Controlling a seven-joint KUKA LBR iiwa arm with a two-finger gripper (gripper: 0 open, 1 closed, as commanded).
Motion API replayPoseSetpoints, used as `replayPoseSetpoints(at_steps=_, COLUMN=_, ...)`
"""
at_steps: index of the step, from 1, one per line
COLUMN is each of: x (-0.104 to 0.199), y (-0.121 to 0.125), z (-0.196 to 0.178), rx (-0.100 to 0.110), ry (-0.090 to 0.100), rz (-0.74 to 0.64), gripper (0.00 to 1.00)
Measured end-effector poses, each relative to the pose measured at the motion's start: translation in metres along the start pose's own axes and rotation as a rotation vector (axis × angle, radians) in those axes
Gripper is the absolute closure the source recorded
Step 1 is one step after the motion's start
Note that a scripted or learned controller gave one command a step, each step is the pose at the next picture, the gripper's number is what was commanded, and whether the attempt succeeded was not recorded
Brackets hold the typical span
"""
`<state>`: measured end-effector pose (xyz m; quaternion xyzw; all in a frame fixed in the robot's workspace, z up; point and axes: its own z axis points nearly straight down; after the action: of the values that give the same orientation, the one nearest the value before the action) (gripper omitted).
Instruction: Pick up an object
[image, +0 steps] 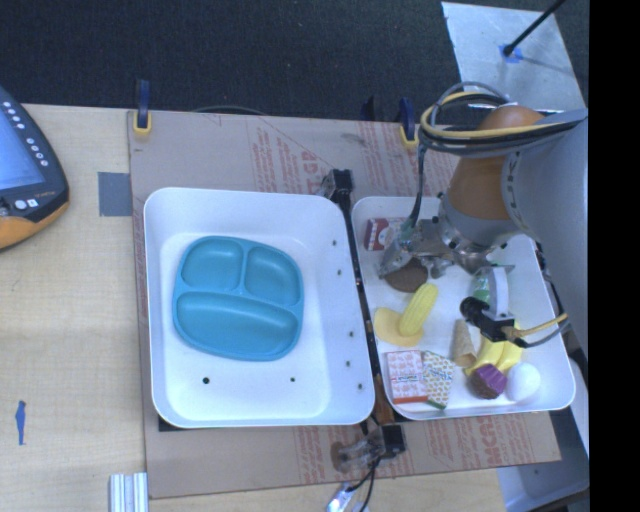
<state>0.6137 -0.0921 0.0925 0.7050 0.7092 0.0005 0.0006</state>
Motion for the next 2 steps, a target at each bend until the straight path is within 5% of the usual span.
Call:
replayPoseSetpoints(at_steps=1, x=-0.0014, y=-0.0028, z=-0.0100, rx=0.008, ry=0.000, rz=-0.001, gripper=1.00)
replayPoseSetpoints(at_steps=2, x=-0.0013, y=-0.0027, z=-0.0097, rx=0.008, ry=0.000, rz=-0.002, gripper=0.00)
